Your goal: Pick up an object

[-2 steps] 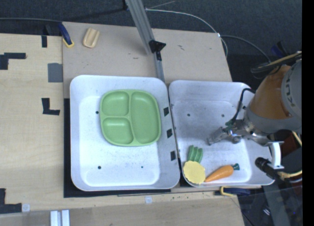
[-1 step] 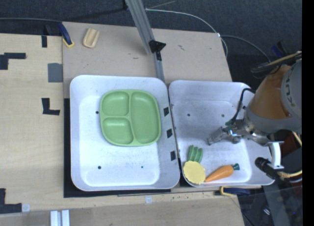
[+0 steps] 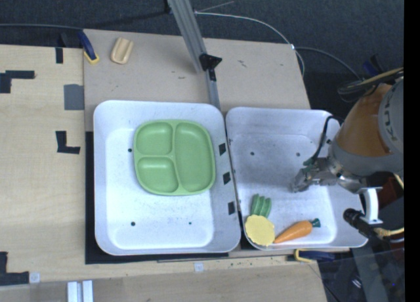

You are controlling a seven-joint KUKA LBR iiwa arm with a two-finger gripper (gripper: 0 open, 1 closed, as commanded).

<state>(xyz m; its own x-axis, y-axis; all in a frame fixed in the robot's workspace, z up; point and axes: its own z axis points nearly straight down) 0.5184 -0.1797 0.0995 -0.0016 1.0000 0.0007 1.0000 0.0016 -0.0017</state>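
While the gripper (image 3: 303, 181) hovered low over the right bin (image 3: 275, 123), finger state impossible to tell, the toy carrot (image 3: 293, 231) and corn cob (image 3: 260, 223) lay near its front edge, so the approach seemingly still needed a forward shift.

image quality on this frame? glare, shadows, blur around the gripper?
Camera view: light is even and soft, with no hard glare on either white bin; the green tray casts hardly any shadow; the carrot and yellow disc read fairly sharp; the gripper is small and slightly soft, so its detail is hard to resolve; the whole frame is low-resolution and mildly grainy.
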